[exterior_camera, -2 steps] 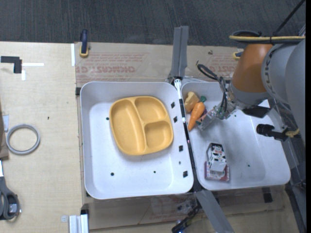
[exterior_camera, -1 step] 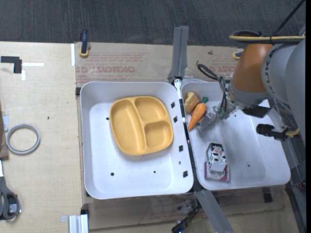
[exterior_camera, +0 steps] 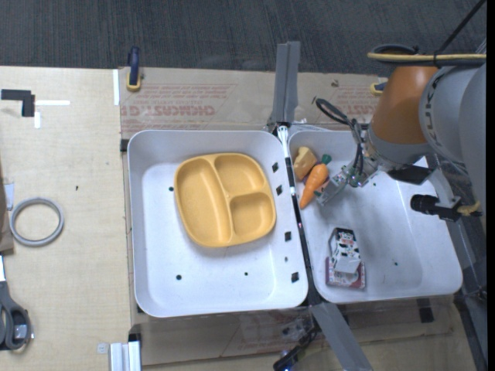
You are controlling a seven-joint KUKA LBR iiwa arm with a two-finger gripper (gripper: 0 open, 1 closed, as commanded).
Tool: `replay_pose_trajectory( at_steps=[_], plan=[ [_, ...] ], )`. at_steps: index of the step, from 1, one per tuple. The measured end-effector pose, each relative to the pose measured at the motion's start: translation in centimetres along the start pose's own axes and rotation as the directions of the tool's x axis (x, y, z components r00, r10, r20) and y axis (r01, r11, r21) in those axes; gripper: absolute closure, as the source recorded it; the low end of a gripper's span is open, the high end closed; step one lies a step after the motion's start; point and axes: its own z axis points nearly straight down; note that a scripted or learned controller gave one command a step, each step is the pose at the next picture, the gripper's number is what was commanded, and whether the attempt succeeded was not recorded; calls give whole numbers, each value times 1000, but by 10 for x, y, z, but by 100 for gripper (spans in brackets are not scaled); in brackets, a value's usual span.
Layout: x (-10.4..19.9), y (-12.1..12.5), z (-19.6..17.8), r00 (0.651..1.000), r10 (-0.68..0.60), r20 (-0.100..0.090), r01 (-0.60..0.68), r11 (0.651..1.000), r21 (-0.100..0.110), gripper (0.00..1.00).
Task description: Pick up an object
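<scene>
Honestly, my claw [exterior_camera: 334, 188] sits low in the right bin [exterior_camera: 418, 277], right by the carrot [exterior_camera: 313, 182], w/ the tips touching or nearly touching its thick orange end, but I can't tell whether it's closed on anything, since the wrist hides that part. Risk 1: the carrot lies jammed near the bin's left wall, just beside a tan wedge [exterior_camera: 304, 161], so a closing pinch could catch the wall or the wedge instead, or push the carrot along the wall w/o gripping. Risk 2: it's tapered and looks smooth, so I'd judge it could squirt out toward the thin end if squeezed off-centre. Risk 3: a lift at an angle might drag the wedge w/ it. The carrot itself: orange, short, a bit of green at the top near the wedge, lying tilted w/ the narrow tip pointing down-left along the wall. A small printed packet [exterior_camera: 344, 258] lies well apart, lower in the same bin. The left bin [exterior_camera: 155, 284] holds a yellow 3-part plate [exterior_camera: 225, 199].
</scene>
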Motion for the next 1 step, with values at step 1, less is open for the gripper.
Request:
replay_pose_trajectory(
  at_steps=[1],
  plan=[
    [15,69,-90,974,225,-2,-225,974,1,100]
  ],
)
